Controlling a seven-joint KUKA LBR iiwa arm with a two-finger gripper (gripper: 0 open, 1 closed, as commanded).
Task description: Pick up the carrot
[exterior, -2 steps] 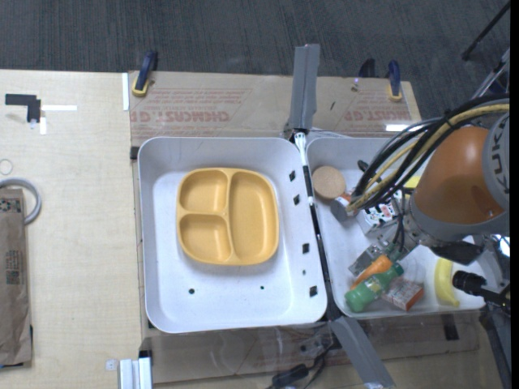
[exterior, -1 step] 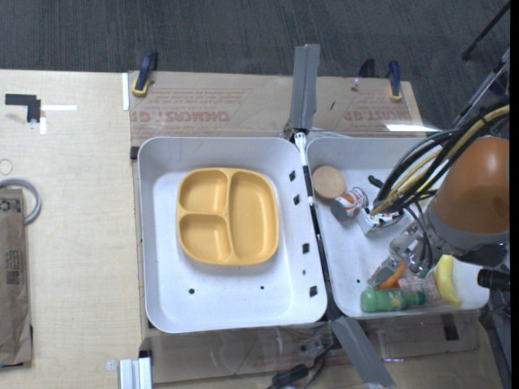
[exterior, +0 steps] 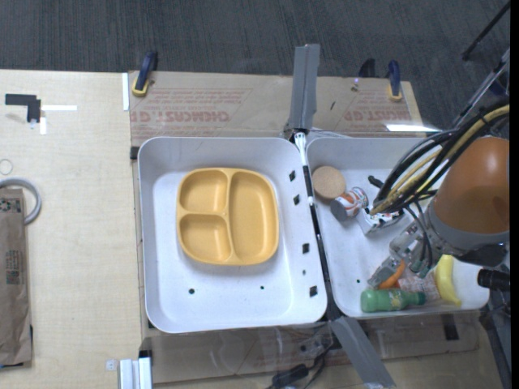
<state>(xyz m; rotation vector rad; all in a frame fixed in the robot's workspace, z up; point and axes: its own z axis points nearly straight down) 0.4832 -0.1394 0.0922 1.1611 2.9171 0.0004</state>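
The carrot (exterior: 392, 278) lies in the near part of the right bin (exterior: 345, 254), a small orange piece partly hidden under the arm's wrist. The pincer (exterior: 403, 259) hangs right over it, touching or almost touching, but whether it is apart, together or clamped on the carrot cannot be told, as the wrist and cables cover it. Just in front of the carrot a green bottle (exterior: 391, 300) lies on its side along the bin's near wall, and a yellow banana (exterior: 447, 280) sits just to the right. Farther back in the same bin are a round tan disc (exterior: 328, 181) and, beside it, a small can (exterior: 349, 202) with red and white on it. The left bin (exterior: 158, 241) holds a yellow divided plate (exterior: 229, 216) with three compartments. Both bins rest on the counter (exterior: 65, 177), over a sheet of cardboard (exterior: 219, 104) held by clamps at the far edge.
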